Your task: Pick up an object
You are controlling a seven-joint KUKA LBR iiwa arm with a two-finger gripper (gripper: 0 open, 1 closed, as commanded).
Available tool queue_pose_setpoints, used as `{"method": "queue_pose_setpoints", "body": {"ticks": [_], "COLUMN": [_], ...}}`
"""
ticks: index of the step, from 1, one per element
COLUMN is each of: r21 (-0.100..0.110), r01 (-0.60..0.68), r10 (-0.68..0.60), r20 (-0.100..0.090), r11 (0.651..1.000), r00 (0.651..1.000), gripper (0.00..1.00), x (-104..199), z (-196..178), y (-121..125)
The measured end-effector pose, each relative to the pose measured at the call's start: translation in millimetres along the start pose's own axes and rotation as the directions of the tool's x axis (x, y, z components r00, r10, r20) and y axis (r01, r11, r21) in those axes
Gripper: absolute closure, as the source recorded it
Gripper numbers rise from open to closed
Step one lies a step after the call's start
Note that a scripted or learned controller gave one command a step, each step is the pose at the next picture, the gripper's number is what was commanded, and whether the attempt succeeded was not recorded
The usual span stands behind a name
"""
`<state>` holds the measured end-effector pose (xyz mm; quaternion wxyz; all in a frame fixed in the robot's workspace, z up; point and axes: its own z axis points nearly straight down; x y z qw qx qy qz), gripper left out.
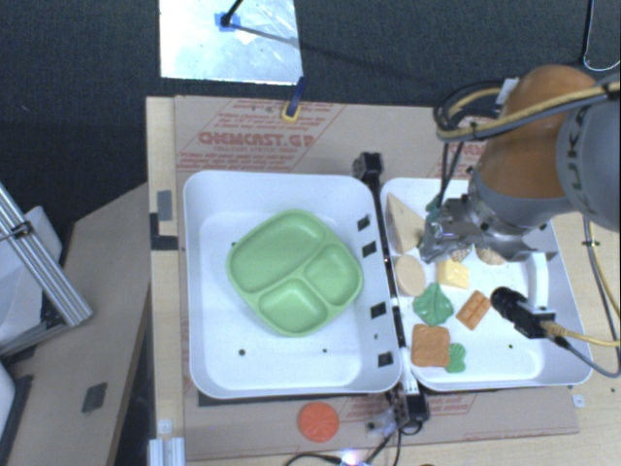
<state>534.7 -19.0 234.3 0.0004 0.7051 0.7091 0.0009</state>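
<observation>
My arm (543,134) enters from the right and bends over the right bin (558,357), the orange band uppermost and the grey wrist angled down toward that bin's upper half. Yellow and black cables loop over the top of the arm.

My claw (444,239) sits low inside the right bin, near its upper left corner and close to the divider between the two bins. I cannot tell how the claw is set; the wrist housing and glare obscure its tips. No object is visibly between them.

Objects in the right bin, placed relative to the claw:
- A pale wedge (404,223) lies just to its left, against the bin wall.
- A cream oval piece (411,277) lies just below it.
- A yellow block (453,276) lies below it, beside the oval.
- A green leafy piece (434,305) lies further below.
- A small orange waffle piece (473,309) lies to the right of the green leafy piece.
- A larger orange square (430,345) lies nearest the bin's bottom edge, with a second small green piece (455,357) touching its right side.

The left bin (209,357) holds a green divided plate (294,272), well apart from the claw. An orange disc (317,419) rests on the tabletop (116,260) below the bins.
</observation>
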Motion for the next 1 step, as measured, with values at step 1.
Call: {"method": "queue_pose_setpoints", "body": {"ticks": [1], "r21": [0.002], "r01": [-0.005], "r10": [0.005], "r20": [0.001], "r11": [1.000], "r00": [1.000], "gripper": [1.00], "x": [-1.9], "z": [19.3], "y": [-5.6]}}
